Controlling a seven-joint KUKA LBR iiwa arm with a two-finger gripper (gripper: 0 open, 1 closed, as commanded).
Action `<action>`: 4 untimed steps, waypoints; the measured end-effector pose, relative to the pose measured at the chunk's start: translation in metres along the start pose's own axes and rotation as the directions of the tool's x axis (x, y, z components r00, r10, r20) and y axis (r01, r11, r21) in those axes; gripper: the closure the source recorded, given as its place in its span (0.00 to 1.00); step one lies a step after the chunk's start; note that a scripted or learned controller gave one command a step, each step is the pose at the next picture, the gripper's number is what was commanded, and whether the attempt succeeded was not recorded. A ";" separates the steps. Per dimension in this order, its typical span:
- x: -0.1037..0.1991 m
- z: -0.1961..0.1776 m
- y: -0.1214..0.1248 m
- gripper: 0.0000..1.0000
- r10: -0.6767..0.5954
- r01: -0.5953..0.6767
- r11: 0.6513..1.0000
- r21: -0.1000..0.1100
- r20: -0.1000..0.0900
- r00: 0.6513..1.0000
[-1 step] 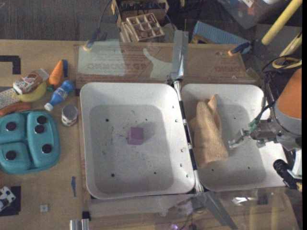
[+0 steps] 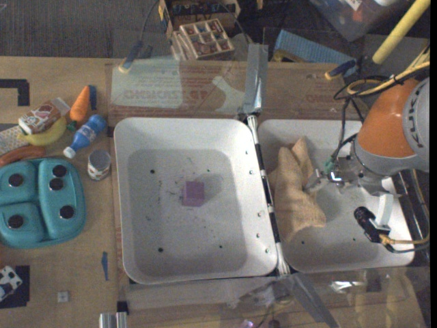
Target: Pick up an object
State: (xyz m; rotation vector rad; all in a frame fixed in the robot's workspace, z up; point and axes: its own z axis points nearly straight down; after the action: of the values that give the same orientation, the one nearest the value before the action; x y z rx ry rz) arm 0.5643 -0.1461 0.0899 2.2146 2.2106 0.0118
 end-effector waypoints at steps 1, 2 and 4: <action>0.033 0.001 0.046 0.00 -0.163 0.163 0.987 0.002 0.000 0.987; 0.039 0.002 0.104 0.00 -0.240 0.240 0.971 0.007 -0.002 0.971; 0.027 -0.039 -0.014 0.00 -0.202 0.202 0.979 0.013 -0.007 0.979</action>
State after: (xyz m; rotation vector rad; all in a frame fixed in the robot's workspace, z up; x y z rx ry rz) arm 0.5493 -0.1185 0.1286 1.9870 2.4345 0.0009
